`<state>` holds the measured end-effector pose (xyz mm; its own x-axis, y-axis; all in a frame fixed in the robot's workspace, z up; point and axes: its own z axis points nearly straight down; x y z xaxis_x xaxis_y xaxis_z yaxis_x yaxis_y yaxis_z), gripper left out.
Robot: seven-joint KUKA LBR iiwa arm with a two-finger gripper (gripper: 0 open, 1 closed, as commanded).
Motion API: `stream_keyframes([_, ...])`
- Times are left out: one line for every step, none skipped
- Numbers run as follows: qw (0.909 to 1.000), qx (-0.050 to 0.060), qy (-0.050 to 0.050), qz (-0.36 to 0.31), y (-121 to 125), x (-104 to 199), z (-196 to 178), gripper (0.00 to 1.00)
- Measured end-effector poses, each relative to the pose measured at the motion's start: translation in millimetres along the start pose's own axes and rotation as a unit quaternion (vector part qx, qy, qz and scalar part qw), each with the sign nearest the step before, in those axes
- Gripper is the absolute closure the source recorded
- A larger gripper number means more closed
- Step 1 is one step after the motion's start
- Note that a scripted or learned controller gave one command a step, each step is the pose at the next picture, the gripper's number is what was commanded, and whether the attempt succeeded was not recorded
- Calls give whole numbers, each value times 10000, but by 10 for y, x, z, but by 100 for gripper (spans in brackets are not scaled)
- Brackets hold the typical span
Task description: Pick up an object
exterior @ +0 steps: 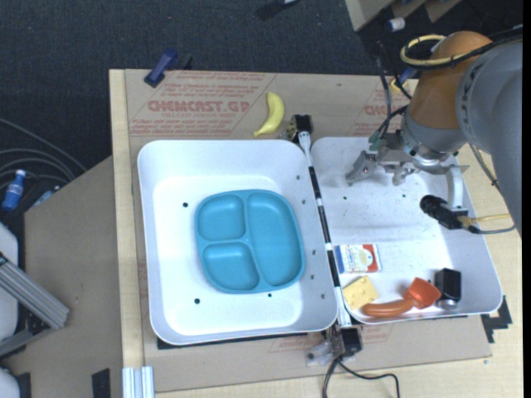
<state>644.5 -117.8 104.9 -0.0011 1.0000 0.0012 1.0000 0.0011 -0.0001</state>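
On the counter (207, 98): two white bins side by side, long walls touching down the middle. Arm (489, 89) comes in from the right, grey with an orange band above the wrist, and hangs over the far end of the right bin (398, 230)

Left bin (158, 222): one blue plate (249, 240) with three compartments, flat, roughly centred, turned a bit off the bin's axis

Tool (379, 175): open, prongs spread apart over bare bin floor at the far end of the right bin, a little toward the shared wall. Can't tell if it touches the floor or hovers

Pickable stuff is all bunched at the near end of the right bin, well apart from the tool:
- orange sausage (386, 308), curved, lying along the near wall
- small carton (360, 258), white with red and blue print, flat, just beside the shared wall, on the far side of the others
- yellow cheese wedge (359, 291), between the carton and the sausage, touching or almost touching the sausage's left end
- orange-red piece (423, 291) at the sausage's right end, touching it; can't make out what it is
- black block (449, 283), just beside the orange-red piece, near the bin's right corner

Outside the bins: yellow banana (270, 114) on the counter just beyond the left bin's far wall, near the far end of the seam between the bins. Small blue item (160, 69) sits at the counter's far left corner, half over the edge, too small to identify
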Motion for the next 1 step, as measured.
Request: stream_keyframes([10000,12,-2,10,-922,88,209,0])
